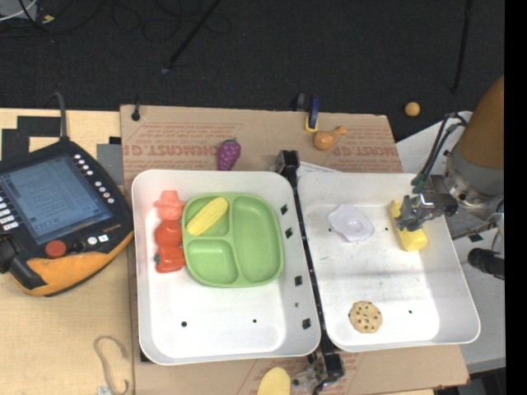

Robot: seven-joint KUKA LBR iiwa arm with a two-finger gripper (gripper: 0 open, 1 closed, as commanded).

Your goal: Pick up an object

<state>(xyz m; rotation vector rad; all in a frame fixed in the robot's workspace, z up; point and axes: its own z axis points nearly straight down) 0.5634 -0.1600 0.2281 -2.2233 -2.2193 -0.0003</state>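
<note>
Two white bins sit side by side. At the right of the frame, the gripper hangs over the right bin's upper right area, right at a yellow block; whether its jaws are spread or pinching cannot be told. A clear cup lies left of it, a cookie lower down. The left bin holds a green tray with corn and a red toy beside it.

White bins; green plate with yellow corn; red-orange toy; yellow block; tan cookie, dark chips; clear cup; purple grapes; brown cardboard, red print.
</note>
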